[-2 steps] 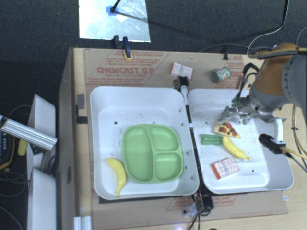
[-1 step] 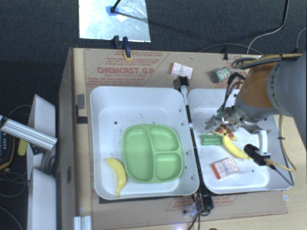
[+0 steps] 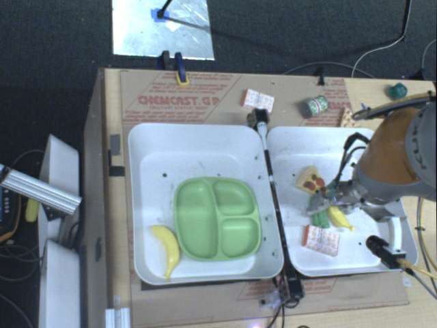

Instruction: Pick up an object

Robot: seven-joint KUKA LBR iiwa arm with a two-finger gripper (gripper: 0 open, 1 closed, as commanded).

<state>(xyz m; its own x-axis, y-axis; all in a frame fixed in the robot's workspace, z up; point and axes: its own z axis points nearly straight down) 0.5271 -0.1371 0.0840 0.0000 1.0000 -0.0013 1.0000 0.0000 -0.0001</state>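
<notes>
Fingers low in the right bin, spread not discernible, tips over a green piece beside a small banana, pizza toy just above, packet below, green plate and banana in left bin.

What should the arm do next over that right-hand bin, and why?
Probably a short drop straight down. The hand sits low over a green piece and a small yellow banana lying close together in the right bin, so either one looks within easy reach.
</notes>
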